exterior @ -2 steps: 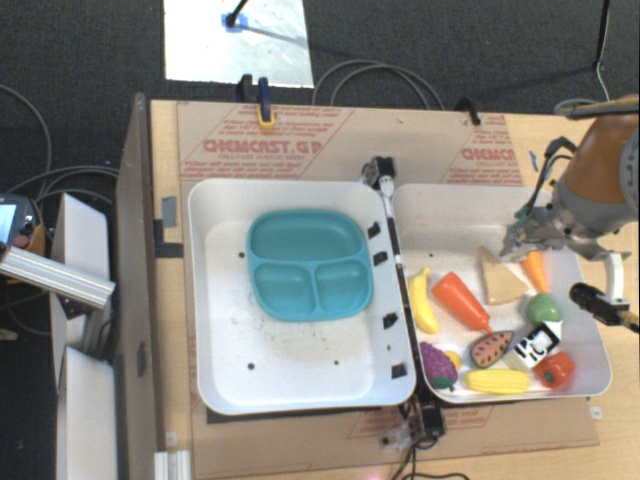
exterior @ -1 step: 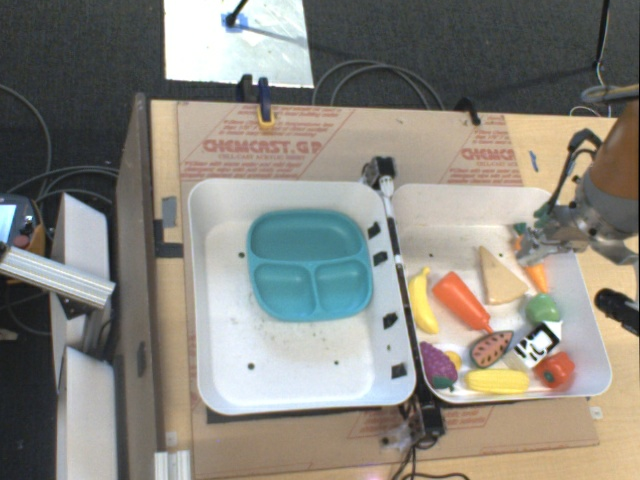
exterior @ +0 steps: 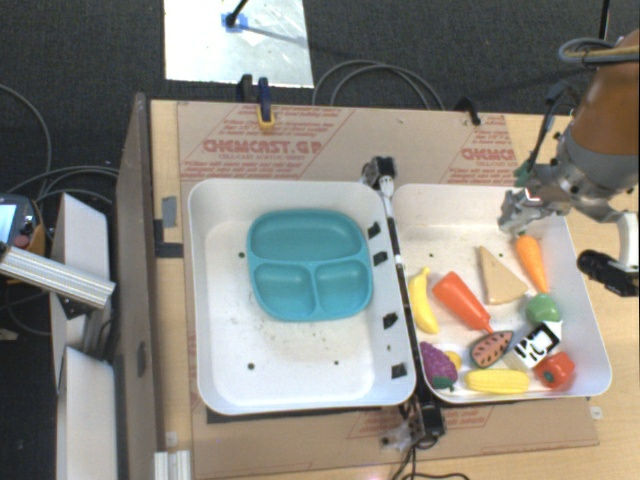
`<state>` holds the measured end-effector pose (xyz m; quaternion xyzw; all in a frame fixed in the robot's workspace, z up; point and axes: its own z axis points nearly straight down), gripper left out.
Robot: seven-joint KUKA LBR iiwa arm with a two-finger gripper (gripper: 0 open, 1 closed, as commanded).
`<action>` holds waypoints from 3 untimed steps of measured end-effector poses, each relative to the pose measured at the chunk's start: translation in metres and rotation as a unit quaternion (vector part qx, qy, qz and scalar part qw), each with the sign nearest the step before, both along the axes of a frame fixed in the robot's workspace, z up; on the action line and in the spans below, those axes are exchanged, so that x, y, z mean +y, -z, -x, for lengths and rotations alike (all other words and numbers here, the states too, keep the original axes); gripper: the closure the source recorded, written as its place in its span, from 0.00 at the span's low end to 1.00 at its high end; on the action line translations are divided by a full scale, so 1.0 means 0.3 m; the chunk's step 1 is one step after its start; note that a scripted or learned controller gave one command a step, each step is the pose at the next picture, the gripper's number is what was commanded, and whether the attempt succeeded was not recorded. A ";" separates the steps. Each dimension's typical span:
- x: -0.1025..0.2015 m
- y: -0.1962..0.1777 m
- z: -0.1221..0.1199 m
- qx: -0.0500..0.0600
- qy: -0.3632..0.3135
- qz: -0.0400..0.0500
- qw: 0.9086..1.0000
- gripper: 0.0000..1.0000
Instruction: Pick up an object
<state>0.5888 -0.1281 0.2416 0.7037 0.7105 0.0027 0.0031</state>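
Corn cob (exterior: pixel 497 380) at right bin (exterior: pixel 440 218) near edge, toys untouched. Gripper (exterior: pixel 522 215) hovers just above small carrot (exterior: pixel 531 259); opening impossible to tell, nothing visibly held. Judgement: pick not yet made; descent, grasp, lift remain.

Gripper (exterior: pixel 523 213) over right bin (exterior: pixel 590 343), by carrot (exterior: pixel 532 259).

Bright, even overhead light with soft, faint shadows. A foil sheet (exterior: pixel 238 28) beyond the counter (exterior: pixel 330 138) glares white. Focus is slightly soft throughout; the arm (exterior: pixel 605 118) at right looks blurred.
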 end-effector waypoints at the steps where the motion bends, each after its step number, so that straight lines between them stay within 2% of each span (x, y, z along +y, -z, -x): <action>1: -0.010 0.010 0.007 0.003 0.003 0.000 1.000 0.00; 2: -0.025 0.287 0.183 0.008 0.005 -0.001 1.000 0.00; 3: 0.072 0.534 0.262 0.004 0.004 -0.001 1.000 0.00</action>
